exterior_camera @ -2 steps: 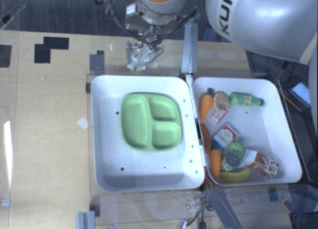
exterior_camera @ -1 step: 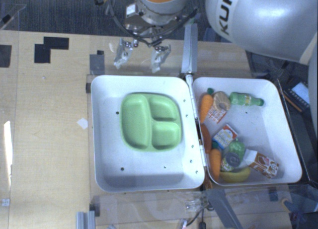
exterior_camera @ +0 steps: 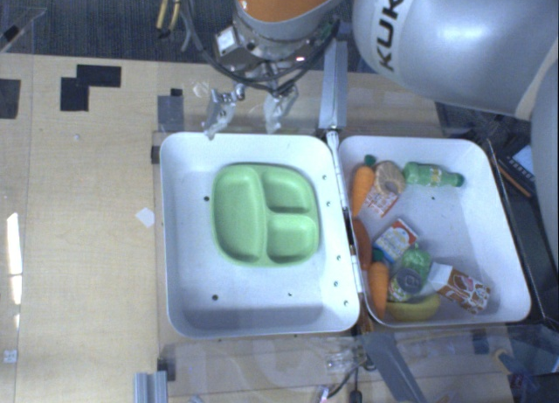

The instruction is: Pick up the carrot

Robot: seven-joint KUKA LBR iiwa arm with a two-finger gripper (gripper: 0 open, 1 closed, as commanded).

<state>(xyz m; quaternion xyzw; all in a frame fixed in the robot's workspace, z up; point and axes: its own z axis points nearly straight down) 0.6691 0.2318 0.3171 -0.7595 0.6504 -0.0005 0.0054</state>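
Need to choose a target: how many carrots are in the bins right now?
2, both in the right bin along its left wall: one carrot near the far end, another near the front beside the banana. More could be hidden under the packets.

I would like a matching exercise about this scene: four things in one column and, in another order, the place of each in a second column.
Things:
1. green divided tray
2. banana
3. green bottle
4. end effector

Places:
A. near edge of the right bin
B. above the far edge of the left bin
C. middle of the left bin
D. far end of the right bin

Pairs: 1-C, 2-A, 3-D, 4-B
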